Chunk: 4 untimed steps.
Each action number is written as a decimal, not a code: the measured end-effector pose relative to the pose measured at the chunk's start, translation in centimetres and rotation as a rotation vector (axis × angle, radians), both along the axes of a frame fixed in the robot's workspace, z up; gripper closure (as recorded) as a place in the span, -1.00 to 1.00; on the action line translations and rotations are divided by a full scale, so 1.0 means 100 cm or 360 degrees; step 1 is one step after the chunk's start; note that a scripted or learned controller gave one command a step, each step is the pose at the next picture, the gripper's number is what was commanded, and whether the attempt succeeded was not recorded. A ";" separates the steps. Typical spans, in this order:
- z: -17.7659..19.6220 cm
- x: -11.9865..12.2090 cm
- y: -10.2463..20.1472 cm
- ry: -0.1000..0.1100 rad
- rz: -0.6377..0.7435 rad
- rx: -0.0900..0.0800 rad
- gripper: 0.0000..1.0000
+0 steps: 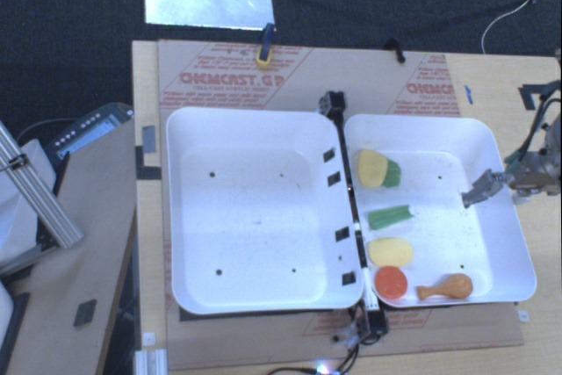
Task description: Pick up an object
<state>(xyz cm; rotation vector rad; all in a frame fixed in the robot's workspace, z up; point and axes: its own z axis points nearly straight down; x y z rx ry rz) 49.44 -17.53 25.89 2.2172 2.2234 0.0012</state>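
The gripper [481,187] is hovering at the right bin's [492,140] three o'clock rim; its opening cannot be told. Toy foods are hugging the nine o'clock wall: corn [378,169], green pod [390,215], lemon [391,252], tomato [391,282], drumstick [446,286].

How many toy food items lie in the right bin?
5, all along its left side: a yellow-and-green piece at the top, a green pod, a yellow lemon, a red tomato, and a chicken drumstick at the bottom.

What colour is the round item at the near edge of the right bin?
The round item is orange-red, seen in the camera view, lying in the right bin.
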 end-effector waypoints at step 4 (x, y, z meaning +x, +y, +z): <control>-0.177 0.174 0.068 0.0000 -0.0003 0.0001 -1.00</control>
